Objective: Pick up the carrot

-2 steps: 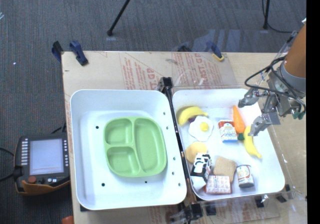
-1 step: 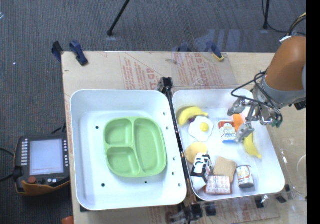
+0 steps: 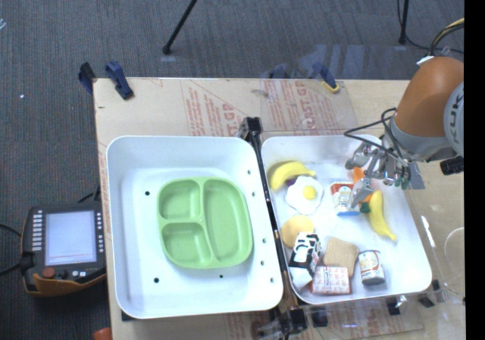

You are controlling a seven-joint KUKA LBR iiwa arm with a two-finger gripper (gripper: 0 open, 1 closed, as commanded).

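The carrot (image 3: 363, 193) is a small orange piece in the right bin (image 3: 333, 148), wedged between a small milk carton (image 3: 345, 199) and a yellow banana (image 3: 381, 216). Only bits of orange show, because my gripper (image 3: 370, 176) hangs right over its upper end. The grey arm with its orange band (image 3: 428, 100) reaches in from the right. I cannot make out whether the carrot is held.
The right bin also holds a second banana (image 3: 285, 172), a fried egg (image 3: 305, 194), a yellow round piece (image 3: 297, 228), a black-and-white carton (image 3: 305, 249), bread (image 3: 341, 253), a can (image 3: 370, 266) and a red packet (image 3: 330, 279). A green divided plate (image 3: 204, 222) lies in the left bin (image 3: 129, 179).
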